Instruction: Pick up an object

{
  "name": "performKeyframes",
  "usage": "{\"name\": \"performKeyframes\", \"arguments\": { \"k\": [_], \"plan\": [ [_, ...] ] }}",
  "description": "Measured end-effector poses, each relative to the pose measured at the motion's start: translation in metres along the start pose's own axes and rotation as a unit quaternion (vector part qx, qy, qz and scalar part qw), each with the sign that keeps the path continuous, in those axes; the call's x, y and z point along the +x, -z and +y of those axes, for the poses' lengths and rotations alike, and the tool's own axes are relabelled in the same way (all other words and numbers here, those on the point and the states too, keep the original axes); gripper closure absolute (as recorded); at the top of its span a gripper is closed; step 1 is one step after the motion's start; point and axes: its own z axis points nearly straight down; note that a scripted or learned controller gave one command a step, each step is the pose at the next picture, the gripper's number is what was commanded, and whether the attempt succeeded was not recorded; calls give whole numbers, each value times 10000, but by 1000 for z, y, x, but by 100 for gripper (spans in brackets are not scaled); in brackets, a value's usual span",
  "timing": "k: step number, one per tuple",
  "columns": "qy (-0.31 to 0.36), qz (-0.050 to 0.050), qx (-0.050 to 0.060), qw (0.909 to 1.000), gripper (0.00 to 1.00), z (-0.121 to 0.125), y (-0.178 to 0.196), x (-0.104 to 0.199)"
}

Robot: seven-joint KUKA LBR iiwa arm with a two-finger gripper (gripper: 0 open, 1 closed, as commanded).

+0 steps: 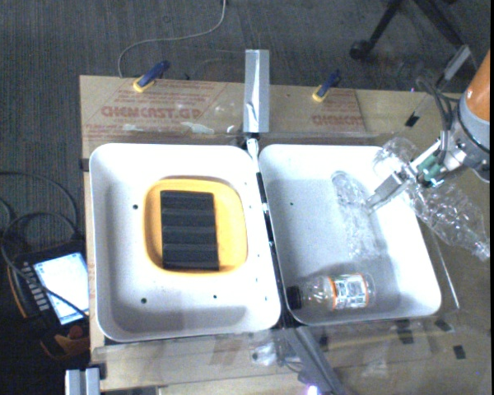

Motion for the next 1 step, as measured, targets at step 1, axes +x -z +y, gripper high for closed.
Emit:
{"name": "performKeyframes", "arguments": {
  "k": [1],
  "plan": [
    [8,-9,-6,10000,100,1,9,0]
  ]
}}
